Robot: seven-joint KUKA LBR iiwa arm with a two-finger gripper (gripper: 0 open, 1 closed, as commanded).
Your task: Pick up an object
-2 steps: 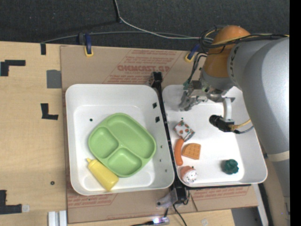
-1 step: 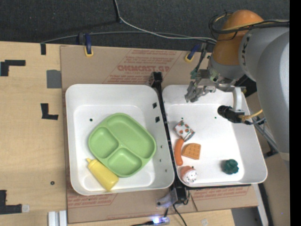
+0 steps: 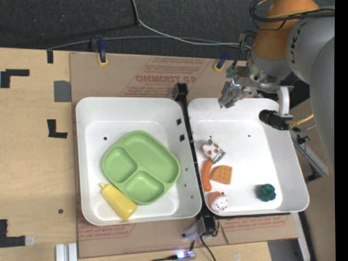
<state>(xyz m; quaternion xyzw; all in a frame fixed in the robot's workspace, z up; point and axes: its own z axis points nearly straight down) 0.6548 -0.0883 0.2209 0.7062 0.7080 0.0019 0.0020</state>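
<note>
Closest to the camera in the left bin [image 3: 87,145] there's a yellow squeeze bottle [image 3: 117,201] lying on its side at the front left corner, its cap end touching the edge of a green divided plate [image 3: 141,166] that takes up most of that bin's middle. Over in the right bin [image 3: 283,162] the small stuff is bunched along the left side: a little white and red round thing [image 3: 219,201] sits at the front, just behind it an orange carrot-looking piece [image 3: 207,174] lies lengthwise next to a waffle-textured orange square [image 3: 221,174], and a bit further back is a white packet with red and green spots [image 3: 213,150], tilted. A dark teal lump [image 3: 266,192] sits on its own near the front right corner, well apart from the rest. Further back, the gripper [image 3: 229,98] hangs over the far left corner of the right bin, nothing between its fingers and well away from all the objects; honestly can't tell if it's spread or closed from this angle. Behind it the grey arm with its orange band [image 3: 283,23] comes in from the right, over the cardboard sheet [image 3: 157,75] under both bins
</note>
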